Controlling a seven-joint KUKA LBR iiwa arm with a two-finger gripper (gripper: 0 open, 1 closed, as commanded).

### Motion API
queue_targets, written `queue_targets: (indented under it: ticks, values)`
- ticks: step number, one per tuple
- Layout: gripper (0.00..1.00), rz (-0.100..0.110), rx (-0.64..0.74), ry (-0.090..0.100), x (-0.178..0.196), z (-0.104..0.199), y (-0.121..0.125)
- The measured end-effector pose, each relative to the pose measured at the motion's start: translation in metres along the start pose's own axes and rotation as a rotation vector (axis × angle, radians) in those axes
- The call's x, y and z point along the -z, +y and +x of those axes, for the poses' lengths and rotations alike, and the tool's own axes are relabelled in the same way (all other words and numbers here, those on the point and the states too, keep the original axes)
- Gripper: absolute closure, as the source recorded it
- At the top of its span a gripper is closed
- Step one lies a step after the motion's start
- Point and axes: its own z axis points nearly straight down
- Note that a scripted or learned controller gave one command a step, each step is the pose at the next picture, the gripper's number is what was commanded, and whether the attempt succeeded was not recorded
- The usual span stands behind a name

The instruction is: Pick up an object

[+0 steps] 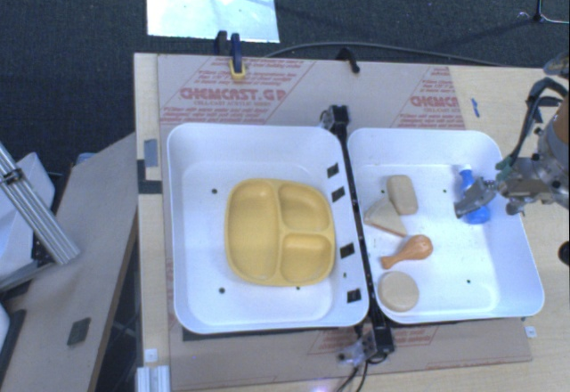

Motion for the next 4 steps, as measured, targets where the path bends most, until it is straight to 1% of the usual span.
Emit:
queue_targets:
  ticks: [1, 2, 3, 4]
  values:
    - [0.0, -0.01, 0.003, -0.002, 0.005, 0.0, 0.002]
    - [0.0, -0.008, 0.001, -0.001, -0.036, 0.001, 0.004]
    - [0.0, -0.006, 0.001, 0.0, -0.098, 0.0, 0.003]
    - [0.0, -0.01, 0.002, -0.001, -0.154, 0.007, 0.01]
